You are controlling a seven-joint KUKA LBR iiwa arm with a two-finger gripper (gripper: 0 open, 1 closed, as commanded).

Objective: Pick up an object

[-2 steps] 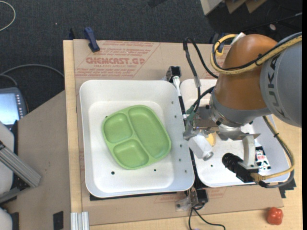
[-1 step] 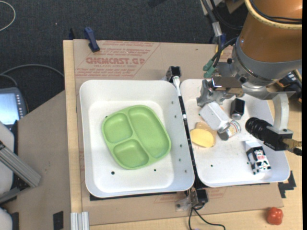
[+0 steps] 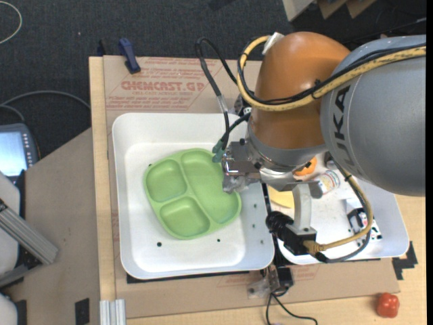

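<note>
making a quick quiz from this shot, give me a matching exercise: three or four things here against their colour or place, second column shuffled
Things:
1. divided plate
2. clip
3. small round object
4. arm's band

Descriptions:
A. red, on the bench at the lower right, outside the bins
B. orange, above the wrist
C. green, lying in the left bin
D. blue, at the top edge of the brown board

Pairs: 1-C, 2-D, 3-A, 4-B

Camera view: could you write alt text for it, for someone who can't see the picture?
A large grey and orange robot arm reaches in from the right over two shallow white bins. A green divided plate lies flat in the left bin, and the arm's bulk hides most of the right bin.
</note>
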